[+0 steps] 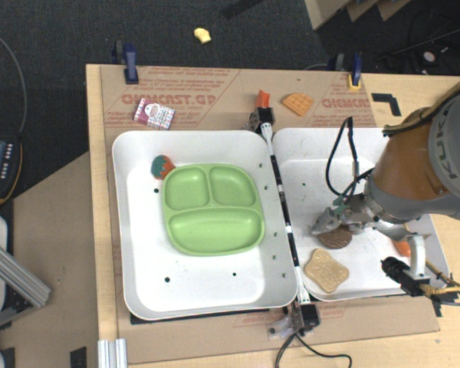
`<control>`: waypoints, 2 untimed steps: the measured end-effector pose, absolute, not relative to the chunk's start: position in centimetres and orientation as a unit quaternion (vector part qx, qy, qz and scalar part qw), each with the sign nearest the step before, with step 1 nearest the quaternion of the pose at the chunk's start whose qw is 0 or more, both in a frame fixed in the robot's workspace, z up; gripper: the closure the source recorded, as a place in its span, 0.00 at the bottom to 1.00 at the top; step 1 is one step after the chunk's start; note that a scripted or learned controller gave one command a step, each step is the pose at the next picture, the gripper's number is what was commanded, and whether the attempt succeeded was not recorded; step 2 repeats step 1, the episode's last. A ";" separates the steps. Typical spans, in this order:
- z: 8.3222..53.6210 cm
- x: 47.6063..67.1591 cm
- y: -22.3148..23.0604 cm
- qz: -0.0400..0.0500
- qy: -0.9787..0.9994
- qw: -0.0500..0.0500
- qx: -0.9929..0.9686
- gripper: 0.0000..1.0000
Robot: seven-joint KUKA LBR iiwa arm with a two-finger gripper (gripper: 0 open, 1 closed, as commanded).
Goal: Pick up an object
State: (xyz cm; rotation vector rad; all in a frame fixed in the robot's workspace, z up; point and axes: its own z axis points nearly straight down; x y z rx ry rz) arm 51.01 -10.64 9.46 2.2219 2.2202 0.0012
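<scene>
Arm down in the right bin (368, 148), claw (331, 222) low over a brown cookie (337, 238).
Can't tell whether the claw is open or closed. The cookie lies just above the toast (325, 271); left bin (134, 228) carries a green plate (211, 208).

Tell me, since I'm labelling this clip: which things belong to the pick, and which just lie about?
In play: gripper, brown disc under it, toast, orange piece.

Lying about: green tray, ball, cracker, packet, yellow scrap.
</scene>
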 end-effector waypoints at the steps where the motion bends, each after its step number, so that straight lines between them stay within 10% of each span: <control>1: 19.1 54.8 -3.3 0.005 0.710 0.004 0.704 1.00; 2: 19.1 54.8 -3.3 0.005 0.710 0.004 0.704 1.00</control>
